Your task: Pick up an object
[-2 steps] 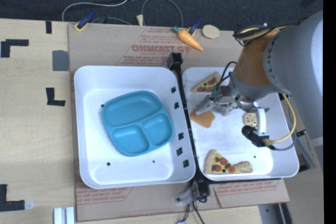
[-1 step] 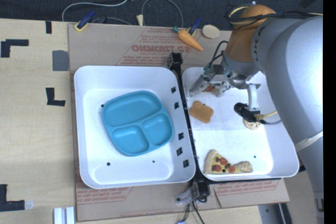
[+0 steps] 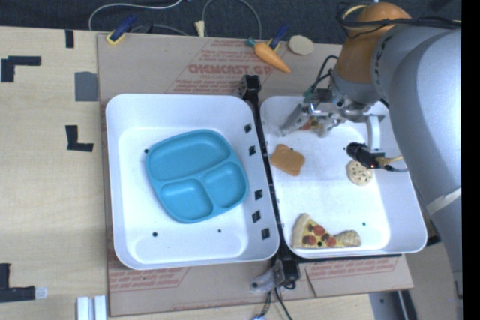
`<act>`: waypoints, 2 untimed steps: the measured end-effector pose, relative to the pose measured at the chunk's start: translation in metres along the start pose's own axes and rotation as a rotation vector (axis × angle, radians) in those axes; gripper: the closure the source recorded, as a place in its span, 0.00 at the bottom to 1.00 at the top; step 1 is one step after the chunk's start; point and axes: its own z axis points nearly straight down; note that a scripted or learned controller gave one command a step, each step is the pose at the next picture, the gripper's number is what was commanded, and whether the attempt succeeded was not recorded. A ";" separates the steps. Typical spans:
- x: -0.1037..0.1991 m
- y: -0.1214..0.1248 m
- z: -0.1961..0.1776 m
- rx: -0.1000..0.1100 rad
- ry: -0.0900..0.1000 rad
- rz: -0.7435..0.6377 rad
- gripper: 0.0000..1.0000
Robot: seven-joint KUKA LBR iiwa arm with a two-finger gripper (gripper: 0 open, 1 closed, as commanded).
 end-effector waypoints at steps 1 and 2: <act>-0.044 -0.012 -0.002 -0.018 -0.010 -0.001 0.00; 0.021 0.000 0.000 -0.006 -0.014 -0.006 0.00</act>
